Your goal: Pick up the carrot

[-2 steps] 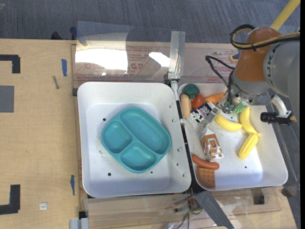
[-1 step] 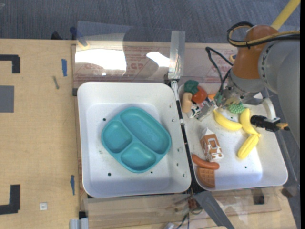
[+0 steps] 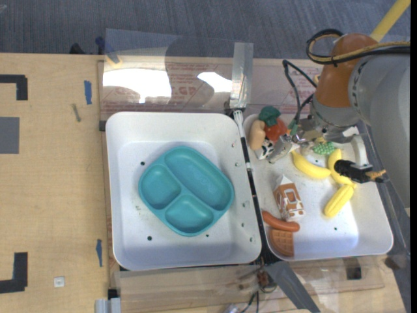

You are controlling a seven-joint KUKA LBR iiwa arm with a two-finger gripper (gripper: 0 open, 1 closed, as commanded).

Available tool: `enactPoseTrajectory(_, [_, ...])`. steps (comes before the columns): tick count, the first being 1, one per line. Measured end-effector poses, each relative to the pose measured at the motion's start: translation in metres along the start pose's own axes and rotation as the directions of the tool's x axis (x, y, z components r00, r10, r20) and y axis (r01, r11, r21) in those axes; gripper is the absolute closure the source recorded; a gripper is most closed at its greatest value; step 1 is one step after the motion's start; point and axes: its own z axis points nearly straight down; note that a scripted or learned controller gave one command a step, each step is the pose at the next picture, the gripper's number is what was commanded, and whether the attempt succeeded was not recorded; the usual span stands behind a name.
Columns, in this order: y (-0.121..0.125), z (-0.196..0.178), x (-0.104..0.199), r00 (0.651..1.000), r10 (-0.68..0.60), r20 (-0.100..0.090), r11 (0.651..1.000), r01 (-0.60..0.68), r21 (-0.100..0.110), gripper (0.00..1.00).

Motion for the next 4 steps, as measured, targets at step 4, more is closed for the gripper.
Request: enactPoseTrajectory(4, [0.004,-0.001,-0.013,0.888,0.459,-0.005,0.888,-0.459,-0.035,0.0])
